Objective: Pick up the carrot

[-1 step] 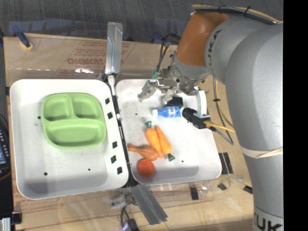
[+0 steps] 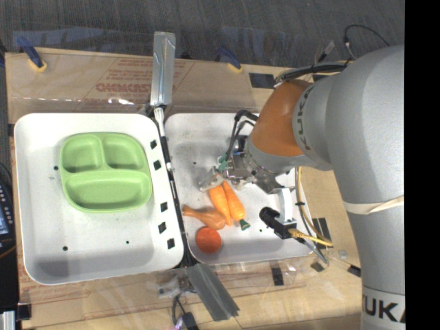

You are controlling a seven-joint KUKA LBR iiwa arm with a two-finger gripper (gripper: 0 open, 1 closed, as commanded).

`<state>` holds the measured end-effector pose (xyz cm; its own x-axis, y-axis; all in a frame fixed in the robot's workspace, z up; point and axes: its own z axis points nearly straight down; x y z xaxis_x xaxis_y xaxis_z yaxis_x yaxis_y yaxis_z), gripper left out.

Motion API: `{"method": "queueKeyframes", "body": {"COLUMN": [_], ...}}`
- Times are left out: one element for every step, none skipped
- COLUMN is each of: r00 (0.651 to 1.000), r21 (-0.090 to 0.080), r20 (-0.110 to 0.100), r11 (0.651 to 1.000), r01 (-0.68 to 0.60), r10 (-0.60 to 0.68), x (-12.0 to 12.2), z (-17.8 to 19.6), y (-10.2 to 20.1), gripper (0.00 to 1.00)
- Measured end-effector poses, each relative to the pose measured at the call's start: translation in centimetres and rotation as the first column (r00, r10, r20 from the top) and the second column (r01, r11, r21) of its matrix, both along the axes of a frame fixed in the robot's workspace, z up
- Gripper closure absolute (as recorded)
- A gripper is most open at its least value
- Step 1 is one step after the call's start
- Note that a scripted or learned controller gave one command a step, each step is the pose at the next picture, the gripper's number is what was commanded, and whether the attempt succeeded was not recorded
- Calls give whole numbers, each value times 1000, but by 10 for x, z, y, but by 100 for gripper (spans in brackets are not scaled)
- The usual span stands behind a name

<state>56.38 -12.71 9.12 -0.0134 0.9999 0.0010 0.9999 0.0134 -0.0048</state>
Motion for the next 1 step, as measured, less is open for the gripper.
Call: {"method": "queueKeyframes", "body": {"r00": [1000], "r21": [0], "r20": [-2], "r11": [1000], "r01": [-5], "r10": [5], "x": [0], "z": [9], "y": [0], "gripper": [100]}}
